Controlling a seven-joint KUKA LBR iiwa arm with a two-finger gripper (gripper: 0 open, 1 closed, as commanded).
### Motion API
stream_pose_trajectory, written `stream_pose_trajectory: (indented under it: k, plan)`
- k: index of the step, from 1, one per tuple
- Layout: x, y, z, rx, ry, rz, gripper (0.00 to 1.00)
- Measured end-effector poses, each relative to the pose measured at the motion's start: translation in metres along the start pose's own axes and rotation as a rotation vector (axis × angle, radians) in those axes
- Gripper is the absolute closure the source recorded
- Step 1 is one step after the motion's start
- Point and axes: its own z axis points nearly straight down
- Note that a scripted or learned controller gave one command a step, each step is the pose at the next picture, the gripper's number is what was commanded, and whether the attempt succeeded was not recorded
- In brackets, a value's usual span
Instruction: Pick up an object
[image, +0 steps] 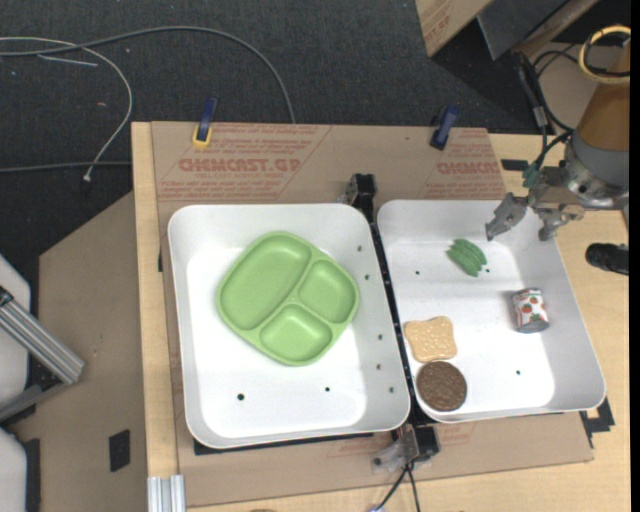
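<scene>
Cardboard-covered counter (300, 165) is carrying both bins; pincer (524, 217) is hanging spread and holding nothing at the right bin's (570, 385) far edge, near the green pickle (467, 256). Risk: it's closing beside it, grabbing air.

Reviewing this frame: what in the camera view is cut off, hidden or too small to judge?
- Arm: cut off by the right and top edges of the camera view; just the wrist and gripper are inside.
- Small can in the right bin: label too small to read.
- Green item: too small and blurred to identify.
- Brown round item: reaches the bin's near rim; whether it lies flat cannot be told.
</scene>
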Motion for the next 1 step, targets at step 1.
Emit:
stream_pose_trajectory:
  k: [1]
  plan:
    - [0.0006,0.0032,-0.0095,-0.015,-0.004,-0.004,0.0]
